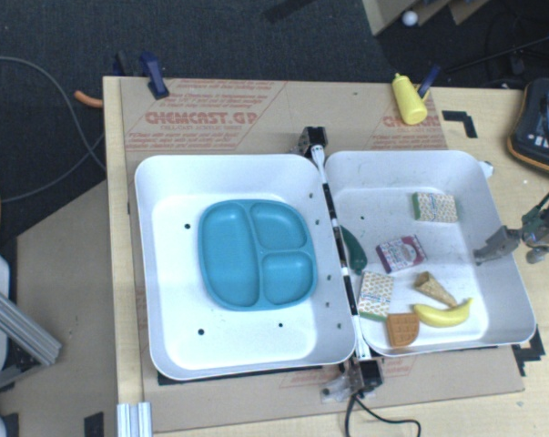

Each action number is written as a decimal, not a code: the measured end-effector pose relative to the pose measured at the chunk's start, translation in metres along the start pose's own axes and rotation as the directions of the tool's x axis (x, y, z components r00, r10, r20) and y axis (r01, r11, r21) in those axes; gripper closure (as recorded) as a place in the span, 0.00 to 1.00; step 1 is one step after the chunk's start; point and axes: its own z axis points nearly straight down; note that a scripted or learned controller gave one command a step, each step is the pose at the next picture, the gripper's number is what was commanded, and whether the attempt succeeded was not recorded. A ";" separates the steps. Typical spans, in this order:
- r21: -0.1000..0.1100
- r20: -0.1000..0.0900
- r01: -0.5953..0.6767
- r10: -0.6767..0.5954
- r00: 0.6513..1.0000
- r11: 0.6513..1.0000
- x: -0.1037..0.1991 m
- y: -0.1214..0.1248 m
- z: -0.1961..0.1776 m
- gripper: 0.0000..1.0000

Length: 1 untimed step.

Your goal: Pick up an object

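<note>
From above and at a slant, the camera view takes in a wooden bench (256, 107) bearing two shallow white bins side by side.

The left bin (165, 335) fills the centre-left of the frame and holds a blue divided plate (256, 253), lying flat with three compartments: one long one on its left side and two smaller ones on its right.

The right bin (383, 176) holds all the loose things that could be picked up. Near its upper right lies a pale green and white sponge-like block (435, 207). Below and left of it, towards the bin's middle, is a small purple and white packet (401, 253). A dark green leaf-shaped piece (353, 248) lies against the bin's left wall. Further down sit a checkered white packet (376, 292), a tan wedge (434, 289), a yellow banana (444, 314) curved along the bin's lower right, and an orange-brown toast-like slice (402, 329) just left of the banana.

The gripper (497, 247) enters at the right edge of the frame, its grey tip over the right bin's right wall, apart from every object. Whether it is open or closed cannot be told.

A yellow clamp (409, 100) sits on the bench above the right bin, a blue one (153, 74) at upper left.
</note>
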 end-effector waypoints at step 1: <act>0.002 -0.003 0.002 -0.002 1.000 1.000 0.064 0.087 0.104 0.00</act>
